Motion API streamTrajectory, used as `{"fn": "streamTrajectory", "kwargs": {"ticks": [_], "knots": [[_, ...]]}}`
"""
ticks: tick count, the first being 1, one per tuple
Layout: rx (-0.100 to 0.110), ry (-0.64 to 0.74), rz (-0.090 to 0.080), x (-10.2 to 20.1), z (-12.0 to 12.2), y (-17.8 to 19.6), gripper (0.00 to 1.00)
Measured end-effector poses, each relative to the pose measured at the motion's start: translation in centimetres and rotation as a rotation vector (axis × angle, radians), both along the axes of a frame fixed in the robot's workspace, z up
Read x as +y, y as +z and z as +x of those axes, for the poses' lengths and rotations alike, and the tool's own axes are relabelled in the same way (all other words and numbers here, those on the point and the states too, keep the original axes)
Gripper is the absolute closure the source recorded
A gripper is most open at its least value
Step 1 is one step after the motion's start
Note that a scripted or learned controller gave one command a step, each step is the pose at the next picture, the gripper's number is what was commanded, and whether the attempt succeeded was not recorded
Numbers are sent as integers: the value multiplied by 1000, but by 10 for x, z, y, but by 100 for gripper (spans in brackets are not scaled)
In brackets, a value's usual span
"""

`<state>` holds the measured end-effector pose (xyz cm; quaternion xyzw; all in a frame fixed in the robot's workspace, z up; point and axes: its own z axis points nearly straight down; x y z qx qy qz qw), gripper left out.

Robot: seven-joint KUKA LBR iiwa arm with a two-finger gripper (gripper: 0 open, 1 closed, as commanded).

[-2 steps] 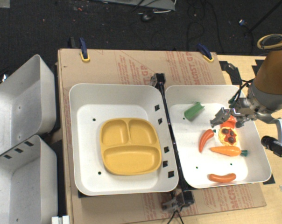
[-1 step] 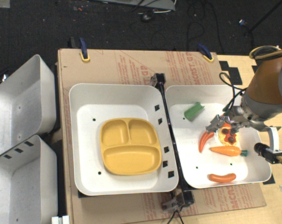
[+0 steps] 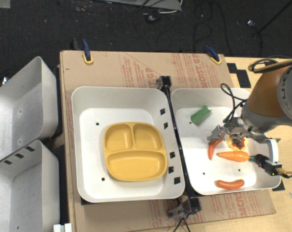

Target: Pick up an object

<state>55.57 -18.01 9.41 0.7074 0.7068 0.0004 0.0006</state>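
Since the arm (image 3: 274,98) reaches in from the right and bends down over the right bin (image 3: 184,144), it looks set to take something from the small cluster lying there rather than from the left bin (image 3: 88,129). That left bin carries only a yellow divided plate (image 3: 135,151), lying flat near its middle, well apart from the arm's work. Both bins sit side by side on a brown cardboard sheet (image 3: 131,64) spread over the desk, which likely keeps them level and in one fixed spot for the camera. Beyond the desk lies dark carpet (image 3: 35,28) strewn with cables, and two more white bins (image 3: 20,129) lean at the left, spare by the look of them.

Down at the wrist, the tool (image 3: 228,135) hangs low in the right bin, just above the toys. Whether its fingers are spread or pressed together I cannot tell; they blur into the objects beneath. Nothing is clearly pinched between them.

Candidates for the pick lie close by: a green block (image 3: 201,115) toward the far side of the bin, apart from the tool; an orange carrot (image 3: 233,155) just beside and below it; a red pepper (image 3: 212,149) touching or nearly touching the tool's left side; and an orange sausage-shaped piece (image 3: 229,183) alone near the front wall.
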Motion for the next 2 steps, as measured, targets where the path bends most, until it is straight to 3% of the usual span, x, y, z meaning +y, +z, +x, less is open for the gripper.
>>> {"fn": "streamTrajectory", "kwargs": {"ticks": [1, 2], "knots": [[-6, 1, -1, 0, 1, 12, 100], [-5, 3, -2, 1, 3, 75, 100]]}}
